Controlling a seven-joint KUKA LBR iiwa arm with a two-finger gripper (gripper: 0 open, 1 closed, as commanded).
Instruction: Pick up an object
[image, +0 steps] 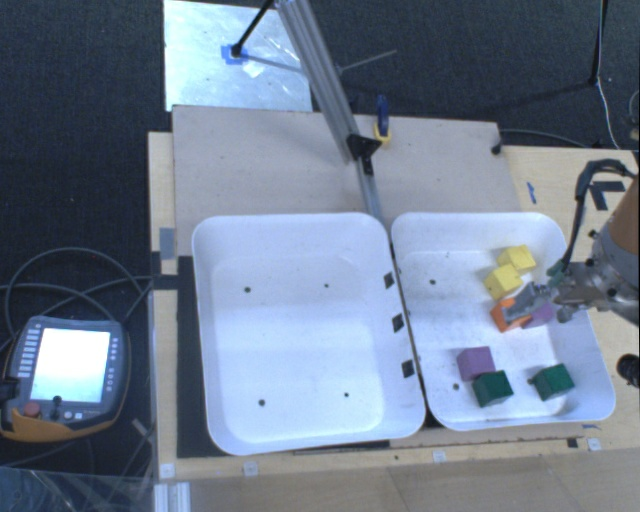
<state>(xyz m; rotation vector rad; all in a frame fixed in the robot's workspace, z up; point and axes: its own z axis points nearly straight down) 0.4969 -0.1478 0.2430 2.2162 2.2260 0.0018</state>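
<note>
Surface (440, 160) first: it carries two white bins, and my arm comes in from the right over the right bin (450, 300). My hand (535, 305) sits low in that bin, right at an orange block (505, 315) just to its left, with something purple beside the tip. Whether the hand is spread or pinching the block, I cannot tell. Two yellow blocks (510, 270) lie just above; a purple cube (475, 361) and two green cubes (492, 388) lie below, nearer the front edge. I read no writing anywhere.
</note>
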